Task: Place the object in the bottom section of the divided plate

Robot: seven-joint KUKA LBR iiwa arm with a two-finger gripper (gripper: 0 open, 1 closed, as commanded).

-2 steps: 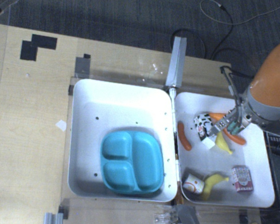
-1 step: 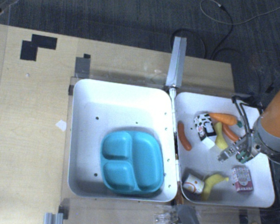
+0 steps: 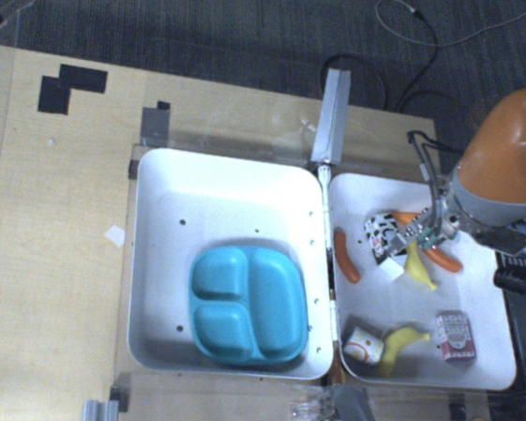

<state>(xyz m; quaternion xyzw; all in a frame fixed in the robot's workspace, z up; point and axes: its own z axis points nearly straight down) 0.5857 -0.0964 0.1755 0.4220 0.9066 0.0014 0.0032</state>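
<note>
A blue divided plate (image 3: 276,301) lies in the left white bin (image 3: 165,241), toward its front right, with two small sections on its left and one large section on its right. My gripper (image 3: 425,236) is low over the right bin (image 3: 484,296), at its back. It sits among a black-and-white spotted toy (image 3: 381,233), a yellow banana (image 3: 420,267) and an orange sausage-shaped piece (image 3: 444,260). The wrist hides where it meets these objects.
Also in the right bin are a red hot dog (image 3: 346,256) by the left wall, a second banana (image 3: 401,344) beside a small cup (image 3: 362,344) at the front, and a pink box (image 3: 454,335). A metal post (image 3: 332,118) stands behind the bins' shared wall.
</note>
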